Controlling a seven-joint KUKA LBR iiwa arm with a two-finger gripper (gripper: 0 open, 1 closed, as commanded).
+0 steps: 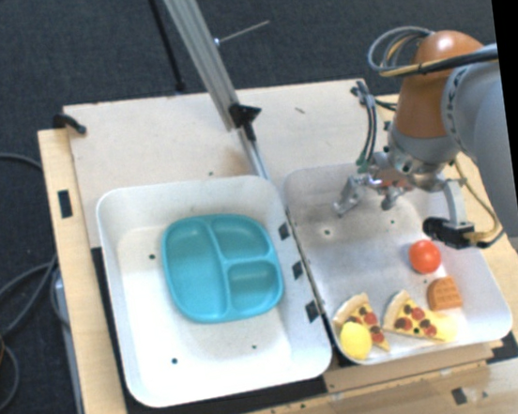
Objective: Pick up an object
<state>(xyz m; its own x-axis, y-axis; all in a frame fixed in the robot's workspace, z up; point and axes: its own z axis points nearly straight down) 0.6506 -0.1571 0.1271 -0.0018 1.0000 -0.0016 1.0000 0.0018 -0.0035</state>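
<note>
Right bin (340, 247): holds a red tomato (425, 256), an orange-brown biscuit-like piece (445, 293), two toy pizza slices (415, 317) (362, 315) and a yellow lemon (355, 339), all grouped toward the near edge.

Left bin (146, 358): holds a teal divided plate (221, 266), centred.

Gripper (365, 195): poised over the far part of the right bin, fingers spread, nothing between them; well apart from the food pieces.

Task status: nothing lifted yet. No object chosen, as far as can be judged. Remaining: descend on a piece, probably the tomato as nearest, close and raise it.
</note>
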